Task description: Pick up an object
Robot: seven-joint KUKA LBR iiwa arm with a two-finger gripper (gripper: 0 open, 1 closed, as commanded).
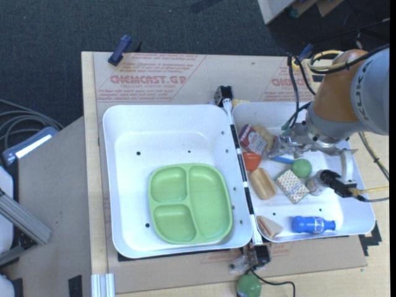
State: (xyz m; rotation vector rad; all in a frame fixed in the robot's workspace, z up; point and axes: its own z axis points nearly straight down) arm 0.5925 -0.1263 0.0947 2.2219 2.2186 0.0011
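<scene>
Two bins: shallow white plastic bins side by side on the bench, the left bin (124, 166) and the right bin (362, 212), their inner rims touching.
Arm: one grey arm with an orange band (337, 94), reaching in from the right over the far part of the right bin.
Tray: one light green plastic tray with three compartments (189, 202), lying flat at the near side of the left bin.
Pincer: one two-finger gripper (291, 142), low over the far half of the right bin; how far it stands open I cannot tell, and nothing can be made out in its hold.
Bottle: one small blue plastic bottle (312, 224), lying on its side near the right bin's near wall, well apart from the pincer.
Bun: one tan oblong bun-like piece (262, 183), near and left of the pincer.
Packet: one red and white crumpled packet (255, 141), just left of the pincer.
Checked block: one beige checked block (292, 185), near side of the pincer.
Ball: one small green ball (302, 167), just beside the pincer on its near right.
</scene>
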